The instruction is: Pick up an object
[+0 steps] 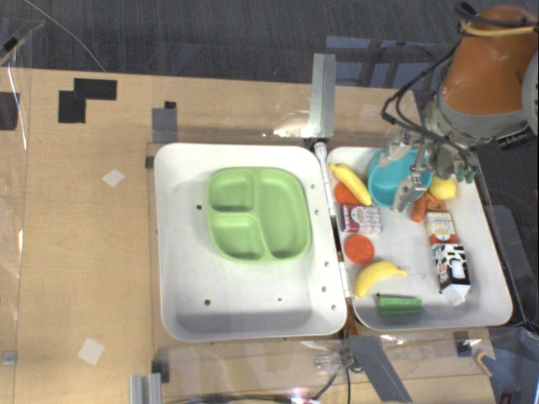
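1. The teal plastic cup (389, 182) sits at the far end of the right white bin (497, 297), the likeliest target.
2. The metal two-finger gripper (413, 194) hangs right at its rim, probably lining up a grab; grip width, I cannot tell.
3. A yellow plastic banana (350, 183) lies just left, crowding that side.
4. The green divided tray (257, 214) rests in the left white bin (181, 297), well apart.
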Robot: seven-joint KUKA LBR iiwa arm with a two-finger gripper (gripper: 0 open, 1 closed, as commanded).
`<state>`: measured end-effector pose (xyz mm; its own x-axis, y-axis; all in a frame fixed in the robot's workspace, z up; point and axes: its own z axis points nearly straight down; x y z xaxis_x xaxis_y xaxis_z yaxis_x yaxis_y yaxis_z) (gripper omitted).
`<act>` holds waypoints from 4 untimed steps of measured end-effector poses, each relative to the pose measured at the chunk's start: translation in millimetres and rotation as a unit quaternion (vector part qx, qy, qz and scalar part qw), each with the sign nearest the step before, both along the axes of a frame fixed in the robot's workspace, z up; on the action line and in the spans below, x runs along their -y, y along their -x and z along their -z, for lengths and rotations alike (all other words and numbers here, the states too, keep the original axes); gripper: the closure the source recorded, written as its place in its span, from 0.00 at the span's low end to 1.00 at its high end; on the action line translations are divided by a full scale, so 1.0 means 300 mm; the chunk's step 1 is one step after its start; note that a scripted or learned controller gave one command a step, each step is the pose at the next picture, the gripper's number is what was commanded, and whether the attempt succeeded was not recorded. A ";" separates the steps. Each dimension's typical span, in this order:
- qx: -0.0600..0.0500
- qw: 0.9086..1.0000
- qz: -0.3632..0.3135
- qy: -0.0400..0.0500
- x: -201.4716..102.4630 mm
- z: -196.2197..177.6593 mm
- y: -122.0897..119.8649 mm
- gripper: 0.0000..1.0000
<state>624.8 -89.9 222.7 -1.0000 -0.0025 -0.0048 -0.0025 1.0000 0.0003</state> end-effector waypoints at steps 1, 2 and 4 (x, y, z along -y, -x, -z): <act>0.010 0.998 0.058 0.000 0.034 0.392 0.168 0.00; -0.005 0.992 0.130 0.000 0.005 0.421 -0.054 0.00; 0.010 0.955 0.296 -0.004 -0.014 0.433 0.014 0.00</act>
